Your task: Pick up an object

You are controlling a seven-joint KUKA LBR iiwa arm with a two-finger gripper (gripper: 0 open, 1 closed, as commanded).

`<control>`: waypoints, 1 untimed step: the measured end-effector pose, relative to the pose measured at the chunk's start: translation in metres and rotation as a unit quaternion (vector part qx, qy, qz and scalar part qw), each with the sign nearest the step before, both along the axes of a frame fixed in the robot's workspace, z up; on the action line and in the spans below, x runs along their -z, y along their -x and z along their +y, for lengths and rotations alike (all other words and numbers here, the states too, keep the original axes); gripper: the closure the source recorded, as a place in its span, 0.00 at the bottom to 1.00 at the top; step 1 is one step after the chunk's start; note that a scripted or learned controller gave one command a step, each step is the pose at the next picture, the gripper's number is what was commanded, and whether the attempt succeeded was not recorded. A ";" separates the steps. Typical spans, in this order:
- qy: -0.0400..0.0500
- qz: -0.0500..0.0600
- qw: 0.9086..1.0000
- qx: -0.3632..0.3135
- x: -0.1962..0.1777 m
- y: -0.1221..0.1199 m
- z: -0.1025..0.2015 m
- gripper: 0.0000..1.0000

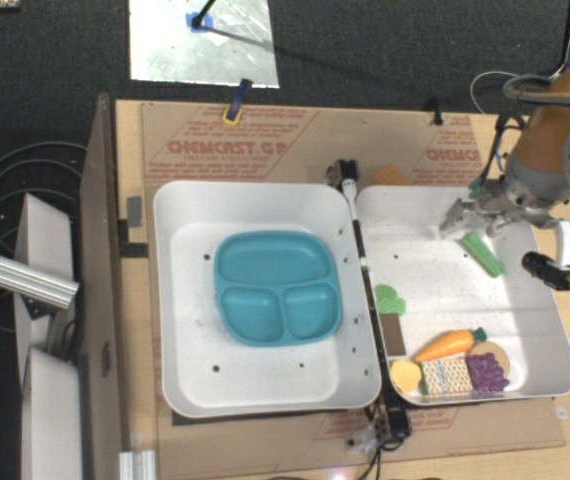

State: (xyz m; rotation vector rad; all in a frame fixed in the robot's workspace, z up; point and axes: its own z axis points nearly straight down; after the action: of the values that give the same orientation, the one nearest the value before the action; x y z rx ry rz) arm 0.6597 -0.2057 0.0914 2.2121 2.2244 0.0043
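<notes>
End effector (477, 218) over right bin (420, 218); spread of its tips: cannot tell.
Green stick (483, 253) just beneath, apparently ungripped. Judgement: centre over its length, descend straight, close across narrow width.

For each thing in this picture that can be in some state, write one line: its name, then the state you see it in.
Blue divided plate: lying flat in the left bin, all compartments bare.
Green stick: lying flat in the right bin, just below the gripper.
Carrot: lying on its side among the food pile.
Purple grapes: resting at the right bin's near edge.
</notes>
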 end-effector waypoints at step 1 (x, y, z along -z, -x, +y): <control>0.000 0.003 1.000 0.002 0.007 0.031 0.008 0.00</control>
State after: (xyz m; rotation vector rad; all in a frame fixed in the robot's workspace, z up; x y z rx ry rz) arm 0.6286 -0.1976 0.0843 2.2209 2.2221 -0.0015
